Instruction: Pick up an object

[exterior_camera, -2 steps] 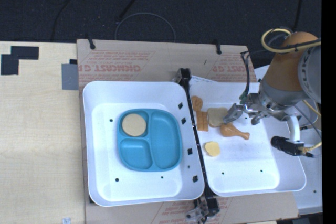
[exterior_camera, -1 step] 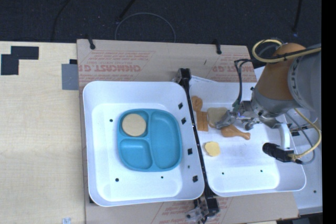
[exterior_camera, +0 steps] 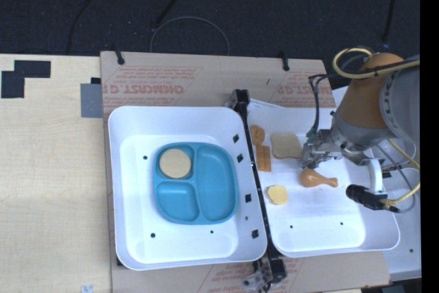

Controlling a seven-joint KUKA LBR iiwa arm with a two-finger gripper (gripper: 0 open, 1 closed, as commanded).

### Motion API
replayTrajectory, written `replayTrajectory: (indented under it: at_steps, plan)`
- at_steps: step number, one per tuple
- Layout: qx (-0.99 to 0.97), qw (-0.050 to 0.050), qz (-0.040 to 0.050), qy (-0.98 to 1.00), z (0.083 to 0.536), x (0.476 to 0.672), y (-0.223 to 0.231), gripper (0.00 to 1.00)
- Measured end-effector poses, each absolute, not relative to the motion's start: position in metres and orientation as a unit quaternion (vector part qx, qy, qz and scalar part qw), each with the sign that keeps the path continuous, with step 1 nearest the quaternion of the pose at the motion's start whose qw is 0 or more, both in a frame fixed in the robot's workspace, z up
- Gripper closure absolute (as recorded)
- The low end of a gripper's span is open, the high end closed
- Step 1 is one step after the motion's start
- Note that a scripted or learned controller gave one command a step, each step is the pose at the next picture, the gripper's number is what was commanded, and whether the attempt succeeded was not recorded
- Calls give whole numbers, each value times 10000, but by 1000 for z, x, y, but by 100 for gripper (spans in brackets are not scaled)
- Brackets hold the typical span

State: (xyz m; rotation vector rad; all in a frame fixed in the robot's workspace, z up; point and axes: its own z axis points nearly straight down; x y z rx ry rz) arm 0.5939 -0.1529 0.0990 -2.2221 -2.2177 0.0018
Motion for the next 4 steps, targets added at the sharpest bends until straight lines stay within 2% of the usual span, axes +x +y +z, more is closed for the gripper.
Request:
replayTrajectory:
  at_steps: [2, 3, 4]
  plan:
    - [-7071, -21, -10, -7071, 217, 606, -169, 100]
    - [-7070, 12, 13, -7072, 203, 606, -168, 100]
    - [-7057, 17, 0, -7085, 215, 593, -119, 100]
